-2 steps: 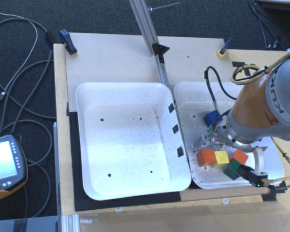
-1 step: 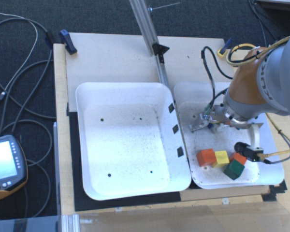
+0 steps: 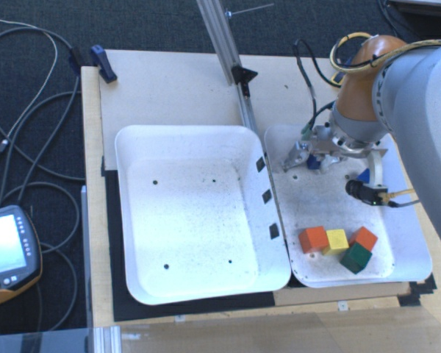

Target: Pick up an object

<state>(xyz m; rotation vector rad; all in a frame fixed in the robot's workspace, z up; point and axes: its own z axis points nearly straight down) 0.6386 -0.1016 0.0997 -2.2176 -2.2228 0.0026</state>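
Blocks, four of them, lie in a tight cluster in the right bin (image 3: 404, 259), toward the camera from the jaws and well apart from them: an orange block (image 3: 314, 239), a yellow block (image 3: 337, 240) touching it, a second orange block (image 3: 364, 237) beyond that, and a green block (image 3: 357, 258) tucked against the yellow and the second orange one at the near edge of the group. Whether the jaws of the gripper (image 3: 303, 157) are open or closed cannot be told; the metal and blue parts at the wrist blur together, and nothing can be seen held between them. The gripper sits low over the far part of the right bin, close to the wall shared with the left bin (image 3: 191, 212). Just beside it, toward the blocks, a black connector with a yellow cable (image 3: 367, 192) hangs off the arm (image 3: 397, 79). Bare bin floor lies between jaws and blocks. Farther out, a slanted metal rail (image 3: 220, 35) crosses the bench (image 3: 162, 94), a blue clamp (image 3: 103, 62) sits at its far left corner, and a handheld control pendant (image 3: 7, 252) rests on the floor.
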